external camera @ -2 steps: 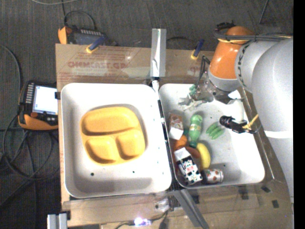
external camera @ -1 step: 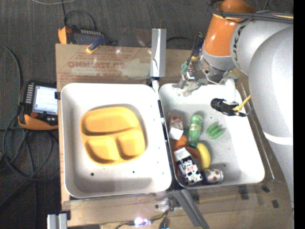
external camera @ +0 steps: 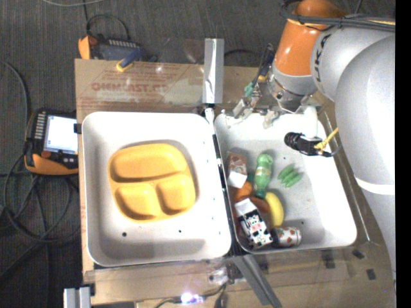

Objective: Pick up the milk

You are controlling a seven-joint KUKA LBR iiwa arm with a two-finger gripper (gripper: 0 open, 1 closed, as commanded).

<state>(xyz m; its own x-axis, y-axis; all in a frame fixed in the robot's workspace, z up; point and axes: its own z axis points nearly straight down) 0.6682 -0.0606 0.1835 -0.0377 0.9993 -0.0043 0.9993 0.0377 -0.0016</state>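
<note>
Hovering over the right bin's point(external camera: 334, 230) far edge, the gripper point(external camera: 257, 108) grasps nothing; whether it is open, I cannot tell. The milk carton point(external camera: 252, 222) lies near the bin's front wall, beside a banana point(external camera: 275, 208) and can point(external camera: 289, 237).

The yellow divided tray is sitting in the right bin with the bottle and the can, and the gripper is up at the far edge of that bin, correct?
Not quite. The camera view shows the yellow divided tray in the left bin, alone. The green bottle and the can lie in the right bin, and the gripper is at that bin's far edge.
</note>
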